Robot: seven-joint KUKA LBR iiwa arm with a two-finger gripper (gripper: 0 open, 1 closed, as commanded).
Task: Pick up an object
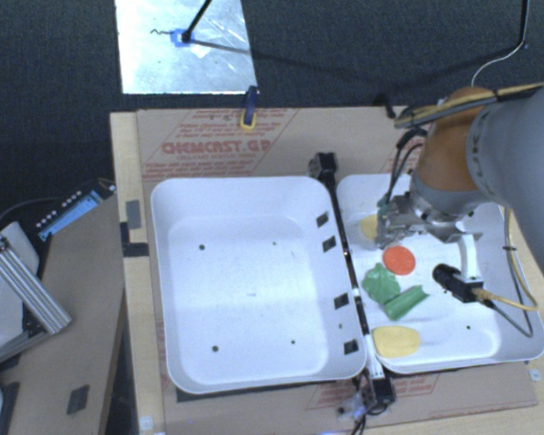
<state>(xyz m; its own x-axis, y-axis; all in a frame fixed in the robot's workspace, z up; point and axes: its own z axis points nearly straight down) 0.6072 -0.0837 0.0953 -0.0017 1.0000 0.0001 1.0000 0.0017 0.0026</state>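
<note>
the bench (143, 358) bears cardboard (221, 141) under two white bins (243, 191).

Everything is sitting in the right bin (514, 340) — the round disc (400, 260) lying just behind the leafy piece (392, 292), the oval piece (397, 340) lying before it, near the front wall.

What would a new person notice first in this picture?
The grey arm with its orange band reaches in from the right over the right bin. Beneath it lie bright things: an orange-red disc, green pieces and a yellow piece near the front. The left bin is plain white.
</note>
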